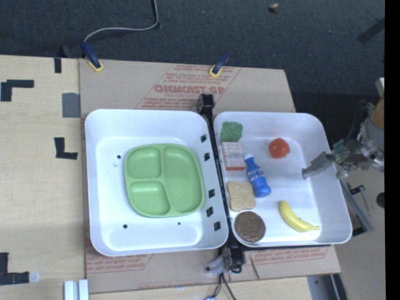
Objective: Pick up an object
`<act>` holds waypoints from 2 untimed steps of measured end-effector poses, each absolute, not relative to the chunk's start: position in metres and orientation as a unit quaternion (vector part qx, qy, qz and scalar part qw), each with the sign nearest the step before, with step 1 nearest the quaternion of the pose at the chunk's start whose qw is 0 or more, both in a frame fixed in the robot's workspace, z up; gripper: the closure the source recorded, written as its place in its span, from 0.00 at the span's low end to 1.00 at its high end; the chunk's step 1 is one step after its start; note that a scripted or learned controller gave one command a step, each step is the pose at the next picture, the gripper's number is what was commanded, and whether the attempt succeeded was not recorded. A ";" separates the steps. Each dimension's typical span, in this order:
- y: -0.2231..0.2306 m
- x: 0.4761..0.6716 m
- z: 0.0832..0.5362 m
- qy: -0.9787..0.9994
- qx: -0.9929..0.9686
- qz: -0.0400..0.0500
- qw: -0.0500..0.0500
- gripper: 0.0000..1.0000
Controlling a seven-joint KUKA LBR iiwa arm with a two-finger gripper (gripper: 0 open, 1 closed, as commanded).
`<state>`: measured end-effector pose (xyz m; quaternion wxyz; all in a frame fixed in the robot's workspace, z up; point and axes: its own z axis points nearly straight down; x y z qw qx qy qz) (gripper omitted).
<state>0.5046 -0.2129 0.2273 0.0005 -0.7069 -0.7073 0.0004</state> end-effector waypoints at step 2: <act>-0.174 0.650 0.087 -0.708 -0.706 -0.002 -0.003 0.00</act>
